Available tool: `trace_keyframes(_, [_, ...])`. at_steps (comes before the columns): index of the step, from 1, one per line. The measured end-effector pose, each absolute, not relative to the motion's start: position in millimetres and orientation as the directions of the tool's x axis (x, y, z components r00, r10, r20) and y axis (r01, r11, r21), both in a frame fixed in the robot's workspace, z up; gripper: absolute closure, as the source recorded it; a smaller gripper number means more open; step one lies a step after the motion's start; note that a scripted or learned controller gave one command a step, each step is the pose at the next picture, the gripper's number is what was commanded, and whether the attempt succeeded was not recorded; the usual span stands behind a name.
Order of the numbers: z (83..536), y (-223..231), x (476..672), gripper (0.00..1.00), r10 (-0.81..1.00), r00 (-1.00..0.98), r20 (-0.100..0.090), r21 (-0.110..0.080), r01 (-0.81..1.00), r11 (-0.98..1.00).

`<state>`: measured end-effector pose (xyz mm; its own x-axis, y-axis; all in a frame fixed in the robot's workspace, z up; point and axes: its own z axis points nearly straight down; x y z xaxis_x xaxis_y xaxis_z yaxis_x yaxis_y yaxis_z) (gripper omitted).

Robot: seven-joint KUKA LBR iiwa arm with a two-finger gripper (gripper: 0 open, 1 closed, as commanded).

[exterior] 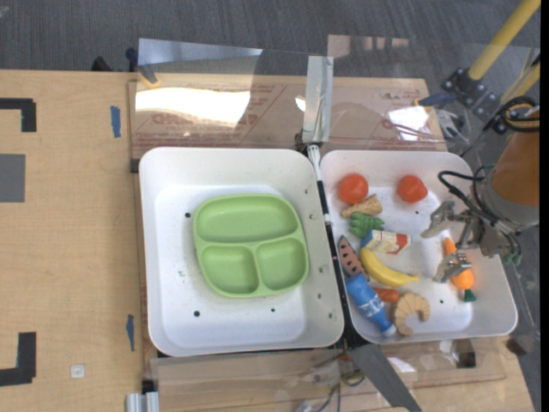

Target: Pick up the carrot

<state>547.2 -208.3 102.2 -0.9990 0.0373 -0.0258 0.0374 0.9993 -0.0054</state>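
Nearest the camera, the left bin (163, 230) holds a green divided plate (250, 244), lying flat near its centre with three compartments. Right bin (489, 316), touching the left one along the shared rim, carries the clutter. Grey arm with orange band (520, 174) enters from the right; its gripper (452, 243) hangs over the right part of that bin, fingers spread apart with nothing seen between them. Contents by size: banana (388, 269) mid-bin; blue bottle (367, 299) at the lower left; croissant (412, 309) just beside the bottle; two red tomatoes (352, 187) (412, 188) at the far side; watermelon slice (346, 257) by the left wall. Carrot (462, 278) lies on the bin floor just below the fingers, near the right wall, not gripped.
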Motion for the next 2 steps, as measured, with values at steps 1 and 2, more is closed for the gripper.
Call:
trace_keyframes(1, [90,-222,538.2,0.0,-0.094,-0.996,-0.013,-0.002,-0.094,0.996])
trace_keyframes(2, [103,-222,542.3,1.0,-0.094,-0.995,-0.027,-0.007,-0.093,0.996])
